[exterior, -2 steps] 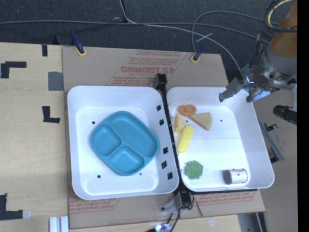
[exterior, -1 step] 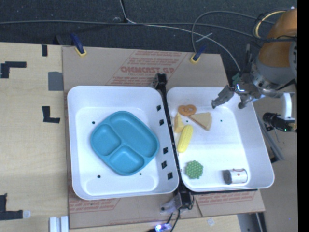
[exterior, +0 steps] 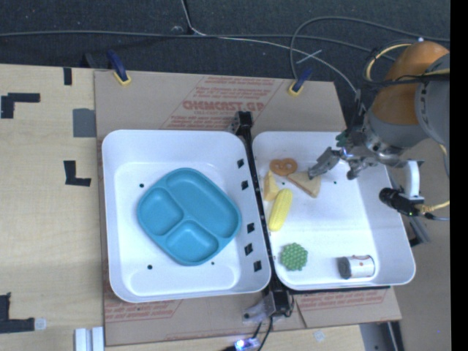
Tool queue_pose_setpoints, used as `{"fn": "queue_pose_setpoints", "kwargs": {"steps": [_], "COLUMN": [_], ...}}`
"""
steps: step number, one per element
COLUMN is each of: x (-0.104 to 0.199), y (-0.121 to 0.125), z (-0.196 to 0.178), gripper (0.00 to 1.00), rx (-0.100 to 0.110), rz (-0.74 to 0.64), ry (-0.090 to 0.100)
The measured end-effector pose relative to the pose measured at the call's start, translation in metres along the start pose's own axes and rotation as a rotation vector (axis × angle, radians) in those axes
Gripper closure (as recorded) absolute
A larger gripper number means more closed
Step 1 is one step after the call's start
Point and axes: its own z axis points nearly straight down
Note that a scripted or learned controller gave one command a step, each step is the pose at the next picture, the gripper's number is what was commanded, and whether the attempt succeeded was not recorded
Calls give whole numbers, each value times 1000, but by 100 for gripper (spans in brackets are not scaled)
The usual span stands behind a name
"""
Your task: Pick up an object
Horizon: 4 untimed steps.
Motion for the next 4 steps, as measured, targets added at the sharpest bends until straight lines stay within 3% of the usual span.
{"fn": "queue_pose_setpoints", "kwargs": {"steps": [1, 2, 4], "x": [-5, -5, -12], "y": [-4, -2, 5], "z": [63, 48, -64], "gripper": [0, 100, 100], "rx": [1, -6, -14], "rz": [0, -1, -1], "ry": [0, -1, -2]}}
